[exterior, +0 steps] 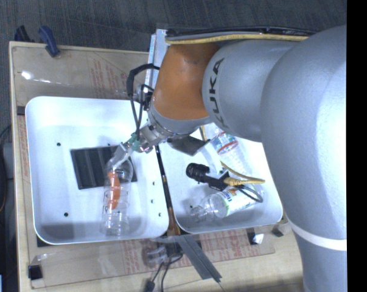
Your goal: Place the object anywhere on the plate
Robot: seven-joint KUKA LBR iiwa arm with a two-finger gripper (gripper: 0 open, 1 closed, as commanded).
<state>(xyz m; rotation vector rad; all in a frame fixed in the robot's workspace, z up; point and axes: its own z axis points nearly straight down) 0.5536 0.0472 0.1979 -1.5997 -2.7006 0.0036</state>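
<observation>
Clear orange-banded bottle (115, 201) — partly on dark plate (89, 166)

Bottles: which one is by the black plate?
The bottle with orange inside, in the left bin, overlapping the black plate; the other two lie in the right bin.

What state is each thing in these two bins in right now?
Black plate: flat on the left bin's floor.
Orange-filled bottle: lying down, its top end overlapping the plate's right edge.
Gripper: low, at that bottle's top end.
Labelled bottle: on its side in the right bin.
Second clear bottle: in the right bin, partly hidden under the arm.
</observation>
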